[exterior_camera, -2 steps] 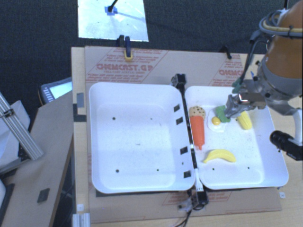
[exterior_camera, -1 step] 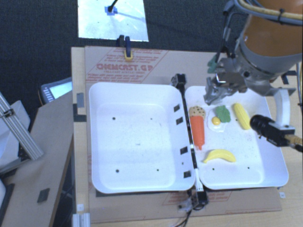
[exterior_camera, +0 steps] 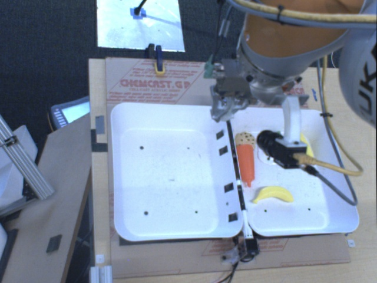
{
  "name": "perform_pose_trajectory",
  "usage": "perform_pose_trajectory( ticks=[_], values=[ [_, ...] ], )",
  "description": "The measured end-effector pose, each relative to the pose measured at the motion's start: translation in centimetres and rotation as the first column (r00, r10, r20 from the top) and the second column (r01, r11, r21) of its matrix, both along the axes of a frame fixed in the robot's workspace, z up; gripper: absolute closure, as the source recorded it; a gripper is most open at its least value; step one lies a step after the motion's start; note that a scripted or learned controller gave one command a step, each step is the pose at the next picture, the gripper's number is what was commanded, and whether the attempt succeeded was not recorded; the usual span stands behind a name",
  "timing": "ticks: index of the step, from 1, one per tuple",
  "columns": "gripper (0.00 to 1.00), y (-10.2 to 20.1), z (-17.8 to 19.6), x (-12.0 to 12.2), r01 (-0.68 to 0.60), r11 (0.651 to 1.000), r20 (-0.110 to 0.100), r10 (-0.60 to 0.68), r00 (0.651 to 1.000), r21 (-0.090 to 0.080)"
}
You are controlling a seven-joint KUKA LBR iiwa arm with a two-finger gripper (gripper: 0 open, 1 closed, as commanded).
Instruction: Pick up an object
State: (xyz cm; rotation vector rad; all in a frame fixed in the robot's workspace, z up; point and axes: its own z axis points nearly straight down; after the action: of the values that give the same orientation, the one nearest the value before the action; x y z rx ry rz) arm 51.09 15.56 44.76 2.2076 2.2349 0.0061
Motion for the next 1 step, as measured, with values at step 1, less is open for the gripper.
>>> perform_pose_trajectory(
  ticks=[1],
  values=[
    [1.00,7.95,-0.47,4.99,0.004,1.000,0.003,-0.004,1.000,0.000]
  ],
)
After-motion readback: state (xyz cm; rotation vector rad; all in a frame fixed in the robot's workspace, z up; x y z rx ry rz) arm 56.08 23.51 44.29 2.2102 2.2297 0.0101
